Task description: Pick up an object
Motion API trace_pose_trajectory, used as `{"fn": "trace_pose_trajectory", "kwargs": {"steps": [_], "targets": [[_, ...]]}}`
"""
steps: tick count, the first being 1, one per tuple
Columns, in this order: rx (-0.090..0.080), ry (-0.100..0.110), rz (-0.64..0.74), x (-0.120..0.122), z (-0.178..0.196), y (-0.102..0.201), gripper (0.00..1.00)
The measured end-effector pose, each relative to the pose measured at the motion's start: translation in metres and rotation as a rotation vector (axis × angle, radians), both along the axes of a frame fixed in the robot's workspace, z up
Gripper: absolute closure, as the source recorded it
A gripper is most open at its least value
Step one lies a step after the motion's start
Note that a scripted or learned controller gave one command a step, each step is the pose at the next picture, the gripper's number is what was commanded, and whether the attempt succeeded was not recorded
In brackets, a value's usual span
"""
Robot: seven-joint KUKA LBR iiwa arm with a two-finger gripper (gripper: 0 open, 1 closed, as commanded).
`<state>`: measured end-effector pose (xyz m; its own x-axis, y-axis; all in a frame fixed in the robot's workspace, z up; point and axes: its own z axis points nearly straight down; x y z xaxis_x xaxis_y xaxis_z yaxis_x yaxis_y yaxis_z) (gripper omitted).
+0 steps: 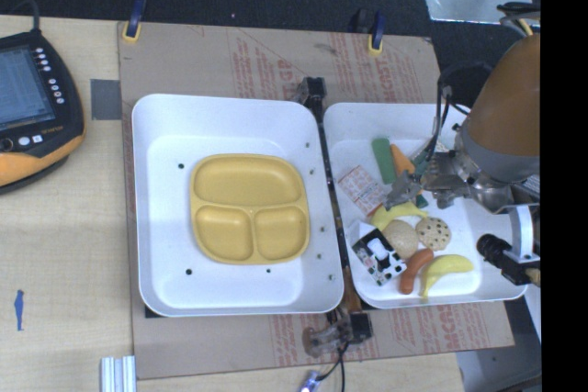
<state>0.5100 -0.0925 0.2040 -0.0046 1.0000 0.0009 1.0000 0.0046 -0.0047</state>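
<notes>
The right bin (459, 291) holds several toy foods. A green stick (381, 159) and an orange carrot (401, 161) lie at the back. In front are a beige lump (401, 238), a speckled cookie (432, 232), a red sausage (416, 268) and a yellow banana (447, 271). A patterned card (361, 188) and a black-and-white block (378, 255) lie at the bin's left. My gripper (409, 189) hangs low over the middle of this bin, just right of the card and in front of the carrot. It partly hides a yellow piece (397, 214).
The left bin (156, 197) carries a yellow three-part plate (249, 207). A teach pendant (37, 106) lies on the bench at the far left. The arm's orange band (505, 96) and grey wrist cover the right bin's right side.
</notes>
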Motion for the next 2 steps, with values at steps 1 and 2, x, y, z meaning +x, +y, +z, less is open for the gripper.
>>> {"fn": "trace_pose_trajectory", "kwargs": {"steps": [1, 2], "targets": [[-0.002, -0.001, -0.001, 0.043, -0.027, -0.045, 0.0], [-0.003, 0.0, 0.002, 0.085, -0.102, -0.046, 0.0]]}}
